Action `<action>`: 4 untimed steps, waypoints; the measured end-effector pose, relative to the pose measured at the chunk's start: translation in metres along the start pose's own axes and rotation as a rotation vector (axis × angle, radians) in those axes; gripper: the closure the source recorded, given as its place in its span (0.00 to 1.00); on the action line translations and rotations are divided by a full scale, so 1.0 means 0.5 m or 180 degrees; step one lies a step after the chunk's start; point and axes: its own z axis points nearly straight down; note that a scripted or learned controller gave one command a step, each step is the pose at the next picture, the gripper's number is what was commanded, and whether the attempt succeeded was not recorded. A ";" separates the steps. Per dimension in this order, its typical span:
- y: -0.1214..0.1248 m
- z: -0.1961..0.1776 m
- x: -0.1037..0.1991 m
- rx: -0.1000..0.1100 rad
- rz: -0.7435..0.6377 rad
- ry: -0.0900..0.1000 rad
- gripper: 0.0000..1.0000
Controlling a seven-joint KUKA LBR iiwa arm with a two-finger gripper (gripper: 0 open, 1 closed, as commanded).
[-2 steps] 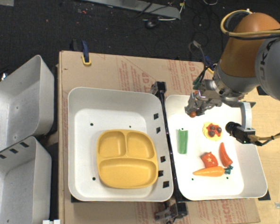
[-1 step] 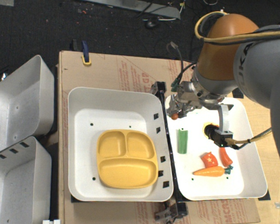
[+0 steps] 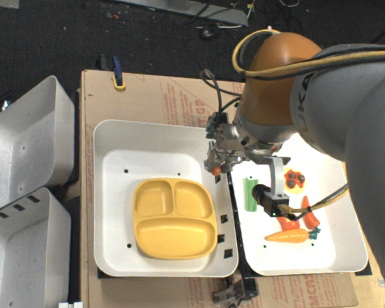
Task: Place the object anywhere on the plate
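Leftmost, in the left bin [image 3: 106,177], sits the yellow divided plate [image 3: 174,219]. Over that bin's far right corner hangs the pincer [image 3: 215,163]; I cannot tell whether it is clenched or released. The likely objects lie to its right in the right bin [image 3: 342,257]: the green block [image 3: 250,194] is nearest, its long axis running near to far, then the toy carrot [image 3: 286,237]. The arm [image 3: 352,101] bends down from the right.

Fixed cam above bench [image 3: 157,92], angled down on left bin [image 3: 106,177] & right bin [image 3: 329,256].
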 end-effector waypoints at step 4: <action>-0.101 0.018 0.286 -0.0004 0.0013 -0.0004 0.00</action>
